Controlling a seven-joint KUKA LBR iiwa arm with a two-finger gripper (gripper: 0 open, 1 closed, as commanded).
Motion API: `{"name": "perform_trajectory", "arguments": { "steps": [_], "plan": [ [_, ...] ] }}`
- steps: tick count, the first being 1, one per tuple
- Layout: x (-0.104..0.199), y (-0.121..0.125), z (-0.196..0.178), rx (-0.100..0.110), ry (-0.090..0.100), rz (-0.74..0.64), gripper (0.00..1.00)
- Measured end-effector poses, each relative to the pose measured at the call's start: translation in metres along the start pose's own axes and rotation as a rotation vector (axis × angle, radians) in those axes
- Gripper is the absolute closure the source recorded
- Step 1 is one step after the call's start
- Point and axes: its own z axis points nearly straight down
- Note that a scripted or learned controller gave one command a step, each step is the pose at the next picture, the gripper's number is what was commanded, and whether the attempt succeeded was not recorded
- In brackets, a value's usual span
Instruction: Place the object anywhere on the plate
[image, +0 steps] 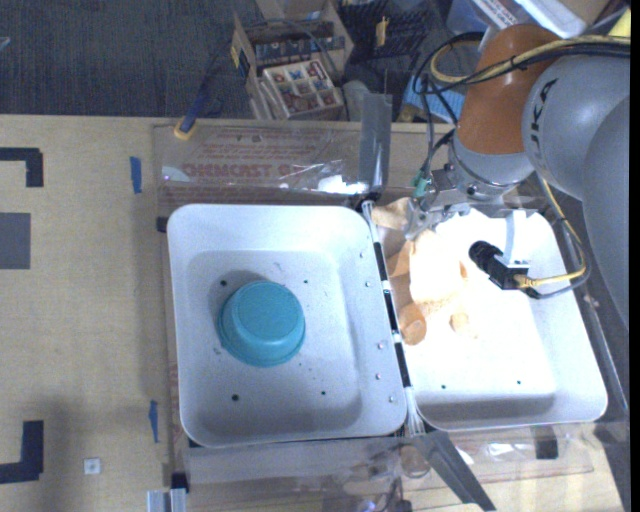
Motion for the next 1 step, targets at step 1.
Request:
{"name": "perform_trajectory", "arguments": {
  "steps": [1],
  "plan": [
    [0.0002,0.0001,-0.0401,-0.003,0.0,-0.001,1.0]
  ]
}}
